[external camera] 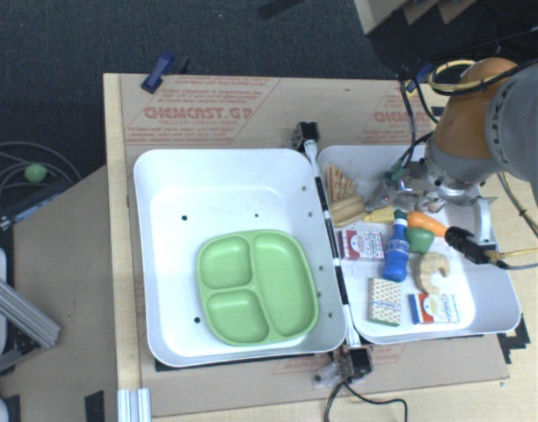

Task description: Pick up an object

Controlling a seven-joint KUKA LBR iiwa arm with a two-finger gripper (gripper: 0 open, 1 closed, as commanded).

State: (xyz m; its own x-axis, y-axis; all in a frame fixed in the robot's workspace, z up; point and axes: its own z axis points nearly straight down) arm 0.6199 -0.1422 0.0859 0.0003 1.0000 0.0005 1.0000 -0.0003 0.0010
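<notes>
The right bin [493, 310] holds several small objects. Among them are a blue bottle [396, 253], an orange carrot toy [427, 224] with a green piece beside it, a beige pastry-shaped piece [432, 271] and a wooden block [345, 204]. There are also a red-and-white packet [364, 243], a checkered box [385, 301] and a red-and-blue packet [433, 308]. My gripper [408, 190] is low over the bin's far part, just above the carrot toy and a yellow piece [382, 214]. The wrist hides what is under it.
The left bin [163, 192] holds a green divided plate [254, 286]. A black clamp [307, 134] sits at the far end of the rim between the bins. A cable [506, 253] runs over the right bin's right side.
</notes>
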